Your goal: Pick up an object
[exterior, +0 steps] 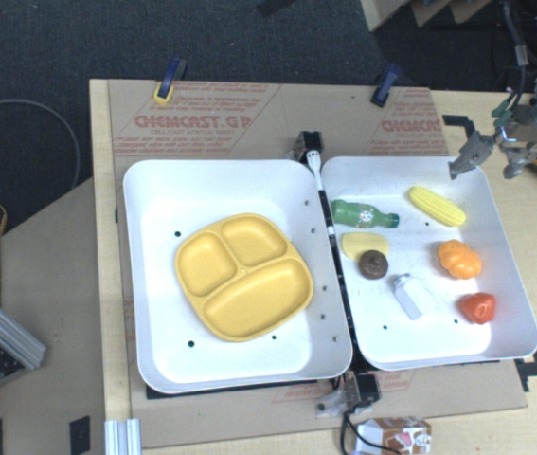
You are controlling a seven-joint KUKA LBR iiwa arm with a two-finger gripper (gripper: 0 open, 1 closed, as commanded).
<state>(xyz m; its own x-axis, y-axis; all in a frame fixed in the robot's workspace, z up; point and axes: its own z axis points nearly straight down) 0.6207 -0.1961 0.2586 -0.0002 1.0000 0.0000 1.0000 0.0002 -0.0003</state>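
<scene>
The right bin holds a green bottle, a yellow corn cob, an orange pepper, a red tomato, a brown round piece resting against a pale yellow piece, and a small white block. My gripper hangs over the bin's far right corner, above and to the right of the corn. Its fingers are spread apart with nothing between them.
The left bin holds a yellow divided plate. Two clamps hold the cardboard sheet at the back. Cables and a small box lie at the front edge.
</scene>
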